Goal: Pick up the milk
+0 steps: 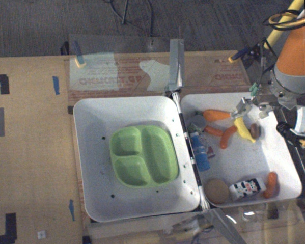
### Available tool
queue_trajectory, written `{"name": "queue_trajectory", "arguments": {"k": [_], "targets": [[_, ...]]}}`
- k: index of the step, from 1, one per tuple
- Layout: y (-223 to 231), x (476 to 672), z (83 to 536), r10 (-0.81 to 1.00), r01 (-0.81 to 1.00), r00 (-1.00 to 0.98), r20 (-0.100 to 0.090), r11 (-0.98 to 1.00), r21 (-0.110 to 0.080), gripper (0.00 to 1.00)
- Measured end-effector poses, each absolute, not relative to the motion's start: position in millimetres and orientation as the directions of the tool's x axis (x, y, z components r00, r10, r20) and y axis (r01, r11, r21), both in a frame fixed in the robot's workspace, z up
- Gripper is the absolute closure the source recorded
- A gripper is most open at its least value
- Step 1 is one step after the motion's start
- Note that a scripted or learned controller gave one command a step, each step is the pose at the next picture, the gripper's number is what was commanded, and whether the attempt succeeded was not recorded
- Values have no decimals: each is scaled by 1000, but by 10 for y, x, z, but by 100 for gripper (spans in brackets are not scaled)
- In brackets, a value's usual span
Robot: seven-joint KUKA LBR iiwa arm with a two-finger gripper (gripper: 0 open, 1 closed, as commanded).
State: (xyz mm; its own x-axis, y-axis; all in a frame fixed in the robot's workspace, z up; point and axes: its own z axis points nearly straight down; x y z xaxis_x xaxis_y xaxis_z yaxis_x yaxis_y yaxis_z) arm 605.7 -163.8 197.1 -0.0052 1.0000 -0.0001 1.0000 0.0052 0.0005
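Note:
The milk [246,188] is a small white carton with black patches. It lies on its side near the front edge of the right bin [282,160], between a brown round bun [216,190] and an orange sausage [270,184]. My gripper [253,110] hangs over the far right part of that bin, just above a yellow banana [243,129], well away from the milk. It is open with nothing between its fingers.
The right bin also holds a carrot [217,114], another orange sausage [227,136], a brown piece [255,131] and a blue bottle [199,151] along the left wall. A green divided plate [144,155] lies in the left bin [91,122].

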Motion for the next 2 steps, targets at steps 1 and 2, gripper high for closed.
{"name": "queue_trajectory", "arguments": {"k": [1,2], "targets": [[-1570,5274,864,999,999,41,1,-41,5,0],[-1680,4806,862,984,984,178,2,-178,3,0]]}}
